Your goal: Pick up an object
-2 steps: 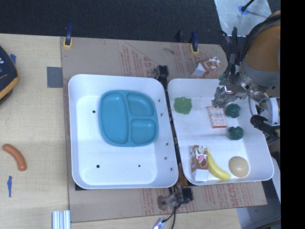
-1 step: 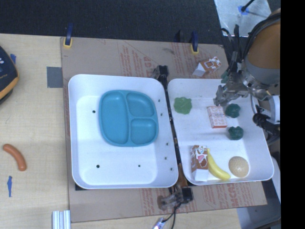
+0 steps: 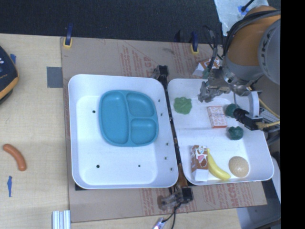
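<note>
Hanging over the far end of the right bin [image 3: 267, 173], the gripper [image 3: 208, 93] is seen at a slant, with nothing visible between its parts; whether it is spread or pressed together cannot be told at this angle and size. No object has been lifted yet, so the pick is judged to be at its approach stage.

Candidates are scattered around it. A green leafy lump [image 3: 182, 105] lies just beside the gripper, on its left and slightly nearer the camera, and is judged the likeliest target because it is closest. A small red-and-white carton [image 3: 217, 117] rests just below the gripper, flat on the bin floor. Two dark green pieces [image 3: 234, 132] lie near the carton on its arm side, one of them close against the black cabling. Well apart, at the near end of the bin, a banana [image 3: 217, 168] is laid against a brown-and-white packet [image 3: 199, 162], with a round tan ball [image 3: 238, 166] next to them.

Far to the gripper's left, the left bin [image 3: 83, 171] holds a blue divided plate [image 3: 128, 117]. An orange sausage [image 3: 15, 157] lies on the bench beyond that bin.

A straight descent would be needed if the leafy lump is intended; its soft, irregular shape could slip.
</note>
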Tool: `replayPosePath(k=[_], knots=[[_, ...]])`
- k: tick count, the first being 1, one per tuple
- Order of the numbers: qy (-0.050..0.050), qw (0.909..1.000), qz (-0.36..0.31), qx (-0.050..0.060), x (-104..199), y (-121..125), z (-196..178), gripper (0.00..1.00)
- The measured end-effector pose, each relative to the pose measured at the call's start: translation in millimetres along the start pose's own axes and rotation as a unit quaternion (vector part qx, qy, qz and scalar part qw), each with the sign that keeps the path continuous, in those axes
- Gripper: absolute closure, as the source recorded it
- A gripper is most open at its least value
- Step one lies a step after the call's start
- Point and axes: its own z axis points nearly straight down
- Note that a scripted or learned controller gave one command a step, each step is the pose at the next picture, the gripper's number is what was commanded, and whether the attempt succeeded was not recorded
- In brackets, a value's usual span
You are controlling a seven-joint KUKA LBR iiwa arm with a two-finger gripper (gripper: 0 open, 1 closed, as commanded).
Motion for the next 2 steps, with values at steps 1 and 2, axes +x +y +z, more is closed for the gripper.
replayPosePath(k=[1, 2], knots=[[-0.001, 1.0, -0.002, 0.0, -1, 0, -11, 1.0], [-0.001, 1.0, -0.003, -0.001, -2, 1, -21, 1.0]])
